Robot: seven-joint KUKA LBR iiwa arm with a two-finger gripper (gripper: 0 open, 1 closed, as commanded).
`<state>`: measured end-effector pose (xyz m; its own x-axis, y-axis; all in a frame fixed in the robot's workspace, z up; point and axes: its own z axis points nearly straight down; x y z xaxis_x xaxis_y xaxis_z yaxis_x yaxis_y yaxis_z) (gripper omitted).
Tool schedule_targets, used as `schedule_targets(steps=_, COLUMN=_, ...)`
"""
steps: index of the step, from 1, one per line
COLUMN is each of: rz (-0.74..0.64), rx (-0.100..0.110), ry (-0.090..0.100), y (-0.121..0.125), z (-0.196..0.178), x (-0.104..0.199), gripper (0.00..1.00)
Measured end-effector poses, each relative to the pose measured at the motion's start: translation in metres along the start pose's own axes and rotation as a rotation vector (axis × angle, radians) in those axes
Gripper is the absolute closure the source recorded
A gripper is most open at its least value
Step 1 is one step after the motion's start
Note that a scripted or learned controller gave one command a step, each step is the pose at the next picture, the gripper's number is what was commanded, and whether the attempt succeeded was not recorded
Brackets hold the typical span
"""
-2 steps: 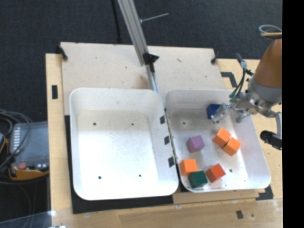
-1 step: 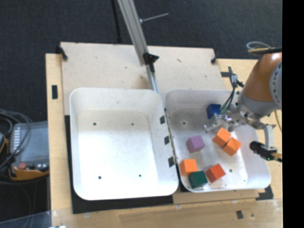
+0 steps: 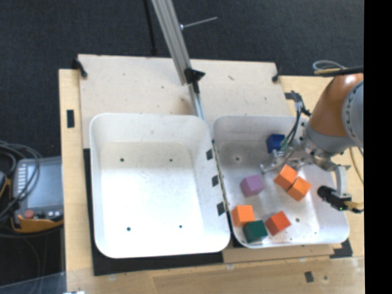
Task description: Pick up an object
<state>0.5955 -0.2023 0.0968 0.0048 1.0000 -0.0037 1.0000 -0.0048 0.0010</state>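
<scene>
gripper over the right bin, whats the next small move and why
Probably a short drop straight down. The gripper sits among the blocks in the right bin, just above the two touching orange blocks, with nothing visibly between its fingers.

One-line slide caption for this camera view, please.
KUKA arm's gripper over the right bin, beside two touching orange blocks, with purple, blue, green blocks nearby.

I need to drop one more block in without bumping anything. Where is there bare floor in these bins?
The left bin offers bare floor throughout. The right bin is crowded: blue block, purple block, orange pair, and a front cluster by the green block. Its far-left corner stays bare.
</scene>
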Motion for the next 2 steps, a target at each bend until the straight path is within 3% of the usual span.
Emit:
schedule_targets(steps=1, rz=0.004, rx=-0.006, ry=0.000, y=0.001, z=-0.013, x=-0.001, gripper=1.00)
schedule_targets(steps=2, rz=-0.001, rx=-0.006, ry=0.001, y=-0.004, z=-0.074, x=-0.007, gripper=1.00)
